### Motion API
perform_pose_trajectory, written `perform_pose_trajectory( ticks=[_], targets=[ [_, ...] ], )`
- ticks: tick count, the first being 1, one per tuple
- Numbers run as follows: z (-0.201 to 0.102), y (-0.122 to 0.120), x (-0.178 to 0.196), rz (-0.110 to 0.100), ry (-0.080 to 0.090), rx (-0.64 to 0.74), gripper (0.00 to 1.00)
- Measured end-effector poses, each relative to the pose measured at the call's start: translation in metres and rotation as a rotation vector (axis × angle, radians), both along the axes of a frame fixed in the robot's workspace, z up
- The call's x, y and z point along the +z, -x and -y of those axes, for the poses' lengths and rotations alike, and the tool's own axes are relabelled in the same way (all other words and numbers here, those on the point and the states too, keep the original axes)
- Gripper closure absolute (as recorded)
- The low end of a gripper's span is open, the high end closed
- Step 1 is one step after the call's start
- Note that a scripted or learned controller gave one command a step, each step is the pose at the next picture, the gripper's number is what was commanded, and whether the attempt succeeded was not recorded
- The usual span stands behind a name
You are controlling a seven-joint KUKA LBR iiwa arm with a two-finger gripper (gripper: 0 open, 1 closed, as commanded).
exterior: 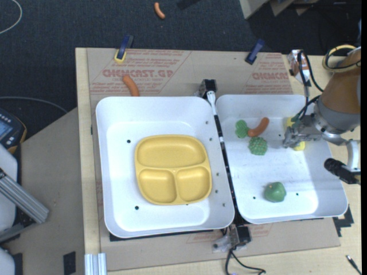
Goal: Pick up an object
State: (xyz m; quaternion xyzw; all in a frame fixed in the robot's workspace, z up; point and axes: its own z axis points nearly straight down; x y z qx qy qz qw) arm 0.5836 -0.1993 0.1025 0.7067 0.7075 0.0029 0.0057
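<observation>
Fig. Overhead slant view of bench w/ two white bins. Left bin [109,171] holds a yellow divided tray [172,169]. Right bin [327,202] holds the candidate objs: a small green piece [241,128] touching an orange sausage [258,126], a knobbly green piece [258,146] just below them, and a rounder green piece [275,192] well apart, toward the near rim. A yellow item [298,145] lies at the bin's right side, partly hidden under the gripper [293,137], which sits low over it; arm enters from the right. Gripper state: cannot tell at this res. whether it is released, clenched or grasping anything.

Risks (judged, not observed): yellow item lies close to the bin's right wall, so a closing grip may catch the wall or push the item aside instead of seating it. A partial pinch on a small obj could slip during lift. Green piece and sausage are in contact, so a try there may nudge both. A second sausage [131,85] lies on the board [183,67] outside the bins.
</observation>
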Motion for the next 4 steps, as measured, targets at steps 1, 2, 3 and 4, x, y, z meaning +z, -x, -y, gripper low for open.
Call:
perform_pose_trajectory(
  ticks=[1, 2, 3, 4],
  targets=[
    [0.003, -0.011, 0.056, -0.005, -0.001, 0.000, 1.00],
    [-0.004, -0.008, 0.103, -0.007, -0.002, 0.001, 1.00],
    [-0.003, -0.009, 0.124, -0.007, -0.002, 0.000, 1.00],
    [-0.049, 0.003, 0.130, -0.014, -0.006, 0.003, 1.00]
  ],
)
